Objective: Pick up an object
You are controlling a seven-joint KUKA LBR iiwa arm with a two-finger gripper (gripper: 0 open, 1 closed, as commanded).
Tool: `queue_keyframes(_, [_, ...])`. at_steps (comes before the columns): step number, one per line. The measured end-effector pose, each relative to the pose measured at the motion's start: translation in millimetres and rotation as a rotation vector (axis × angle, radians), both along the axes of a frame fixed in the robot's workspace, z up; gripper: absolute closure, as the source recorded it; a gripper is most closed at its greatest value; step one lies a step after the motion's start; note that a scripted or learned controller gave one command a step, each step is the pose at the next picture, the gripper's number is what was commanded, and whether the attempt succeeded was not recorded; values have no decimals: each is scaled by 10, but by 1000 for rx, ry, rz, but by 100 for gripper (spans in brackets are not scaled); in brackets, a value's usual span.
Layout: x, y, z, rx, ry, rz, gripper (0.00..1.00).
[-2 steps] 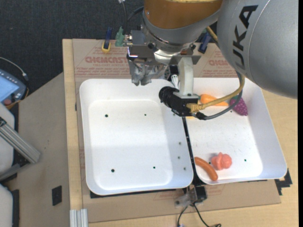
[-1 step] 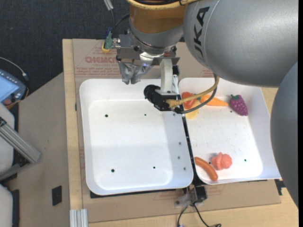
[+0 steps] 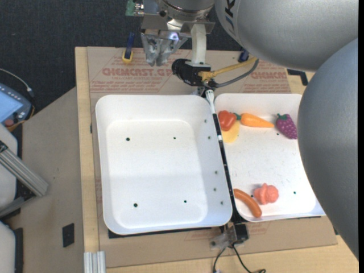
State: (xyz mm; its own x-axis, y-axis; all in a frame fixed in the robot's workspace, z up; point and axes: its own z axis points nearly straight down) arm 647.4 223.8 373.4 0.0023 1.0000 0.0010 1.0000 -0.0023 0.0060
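Note:
The right bin [image 3: 273,164] holds several toy foods. A red pepper [image 3: 226,119] lies on a yellow piece [image 3: 231,133] by the divider at the back. Beside them are an orange carrot [image 3: 256,120] and purple grapes [image 3: 286,125]. Near the front lie a brown-orange sausage [image 3: 247,202] and a pink fruit [image 3: 266,194]. My gripper [image 3: 159,49] hangs over the cardboard behind the left bin's [image 3: 114,152] far rim, well away from all the foods, with nothing seen in it.
The arm's large grey body covers the upper right and hides the right bin's right side. A black fitting with a yellow cable [image 3: 193,73] sits at the back where the bins meet. A blue-yellow clamp [image 3: 128,53] stands on the cardboard's far edge.

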Motion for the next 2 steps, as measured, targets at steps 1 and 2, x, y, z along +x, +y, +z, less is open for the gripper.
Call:
queue_keyframes(1, [-155, 6, -206, -2, 9, 1, 100])
queue_keyframes(2, [204, 6, 257, 1, -2, 2, 100])
